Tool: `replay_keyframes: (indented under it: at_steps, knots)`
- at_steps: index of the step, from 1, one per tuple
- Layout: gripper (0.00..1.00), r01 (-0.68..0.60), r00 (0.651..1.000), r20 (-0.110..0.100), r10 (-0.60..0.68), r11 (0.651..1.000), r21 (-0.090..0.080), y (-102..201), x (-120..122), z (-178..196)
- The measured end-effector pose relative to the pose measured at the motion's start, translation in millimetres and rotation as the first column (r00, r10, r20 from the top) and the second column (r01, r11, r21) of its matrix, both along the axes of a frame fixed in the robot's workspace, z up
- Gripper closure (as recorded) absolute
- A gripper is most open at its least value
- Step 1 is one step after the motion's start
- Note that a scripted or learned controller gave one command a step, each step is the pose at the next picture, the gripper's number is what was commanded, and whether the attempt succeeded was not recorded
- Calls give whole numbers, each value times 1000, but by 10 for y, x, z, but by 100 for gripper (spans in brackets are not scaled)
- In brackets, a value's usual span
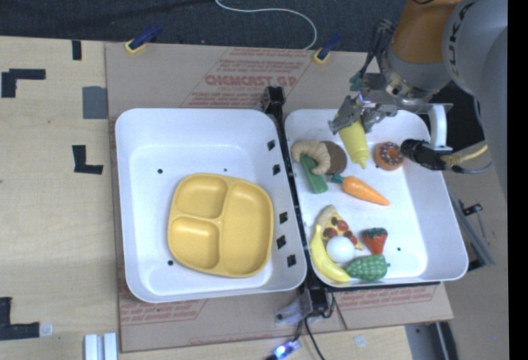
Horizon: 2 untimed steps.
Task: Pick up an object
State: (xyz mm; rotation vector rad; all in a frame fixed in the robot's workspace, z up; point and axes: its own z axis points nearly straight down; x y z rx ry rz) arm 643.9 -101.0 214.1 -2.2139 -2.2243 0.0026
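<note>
I'm watching the end effector (360, 119) hanging over the far end of the right bin (429, 210), its fingers closing on the top of a yellow squeeze bottle (356, 143), so it is gripping that bottle. The bottle is pointing down toward the bin floor, just beside a croissant (307, 151) and a brown cookie (334, 158). I'm also seeing a doughnut (388, 155), a carrot (364, 190) and a banana (323, 255) lying in this bin. In the left bin (140, 185), a yellow divided plate (220, 224) is sitting.
</note>
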Motion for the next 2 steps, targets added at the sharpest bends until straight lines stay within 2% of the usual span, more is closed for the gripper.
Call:
replay_keyframes:
  at_steps: [1, 2]
  knots:
    - [100, 0, 1000, 0, 0, 1000, 0, 424, -287, -3]
    - [100, 0, 1000, -1, 0, 1000, 0, 889, -447, -67]
